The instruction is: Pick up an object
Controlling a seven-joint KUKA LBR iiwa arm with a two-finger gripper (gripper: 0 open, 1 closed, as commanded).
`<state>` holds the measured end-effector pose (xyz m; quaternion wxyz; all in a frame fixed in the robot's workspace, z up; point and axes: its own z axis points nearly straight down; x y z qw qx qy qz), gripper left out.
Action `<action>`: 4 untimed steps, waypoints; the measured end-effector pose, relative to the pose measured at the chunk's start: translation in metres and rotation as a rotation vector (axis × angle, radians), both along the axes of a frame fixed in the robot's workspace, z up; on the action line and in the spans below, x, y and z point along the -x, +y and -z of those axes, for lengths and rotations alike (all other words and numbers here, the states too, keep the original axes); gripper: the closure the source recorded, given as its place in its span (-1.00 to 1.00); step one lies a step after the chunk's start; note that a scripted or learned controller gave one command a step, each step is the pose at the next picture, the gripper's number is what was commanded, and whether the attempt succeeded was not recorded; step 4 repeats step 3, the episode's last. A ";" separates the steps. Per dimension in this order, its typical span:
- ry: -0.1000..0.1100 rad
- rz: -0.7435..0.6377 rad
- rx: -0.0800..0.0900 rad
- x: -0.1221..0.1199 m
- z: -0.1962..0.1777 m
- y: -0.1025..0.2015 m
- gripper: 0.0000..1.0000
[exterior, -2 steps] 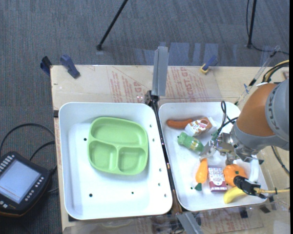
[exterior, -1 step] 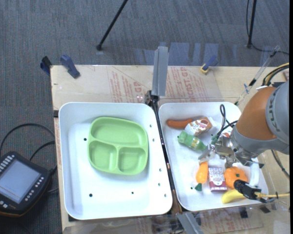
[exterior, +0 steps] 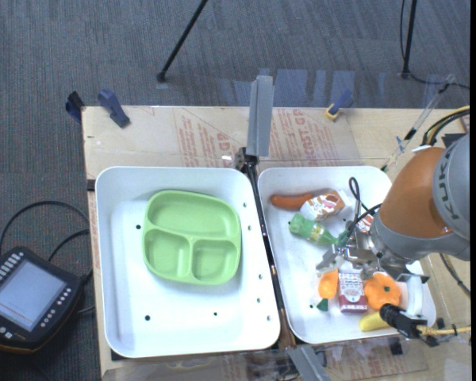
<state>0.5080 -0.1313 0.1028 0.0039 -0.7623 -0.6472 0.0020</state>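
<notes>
The right bin (exterior: 301,324) holds a heap of toy food. A red sausage (exterior: 289,200) lies at its far side beside a white and red packet (exterior: 324,205). Just below them is a green bottle (exterior: 311,229). Near the front lie a small carrot (exterior: 328,283), a red and white carton (exterior: 351,289), an orange (exterior: 379,290) and a yellow banana (exterior: 372,322). My gripper (exterior: 343,254) hangs low over the middle of this bin, between the green bottle and the carton. The orange-banded wrist (exterior: 416,201) hides the bin's right part.
The left bin (exterior: 127,324) holds a green divided plate (exterior: 193,236). A grey post (exterior: 260,121) stands behind the seam between the bins. Cables run by the arm at the right. A teach pendant (exterior: 24,296) lies on the floor at the left.
</notes>
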 end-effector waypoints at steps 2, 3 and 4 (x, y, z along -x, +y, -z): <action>-0.013 -0.080 -0.002 -0.002 0.003 -0.001 1.00; -0.002 -0.093 0.002 0.005 -0.103 0.000 1.00; -0.002 -0.093 0.002 0.005 -0.103 0.000 1.00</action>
